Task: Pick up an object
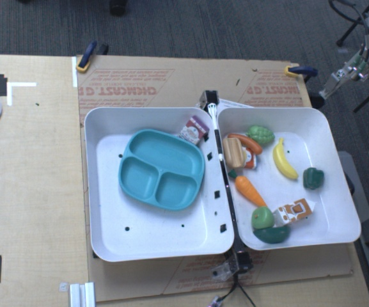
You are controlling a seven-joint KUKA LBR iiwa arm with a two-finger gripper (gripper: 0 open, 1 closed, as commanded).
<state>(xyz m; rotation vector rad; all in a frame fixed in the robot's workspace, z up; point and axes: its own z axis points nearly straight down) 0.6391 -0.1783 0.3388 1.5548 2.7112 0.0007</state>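
Gripper [344, 75] parked high beyond right bin [337, 171] far corner; finger state cannot tell. Banana [284, 160] lies below-left of tool, inside right bin, long axis roughly along approach line. Nearest candidate; descent toward bin needed first.

Gripper [365, 61] blurred and cut off at the right edge
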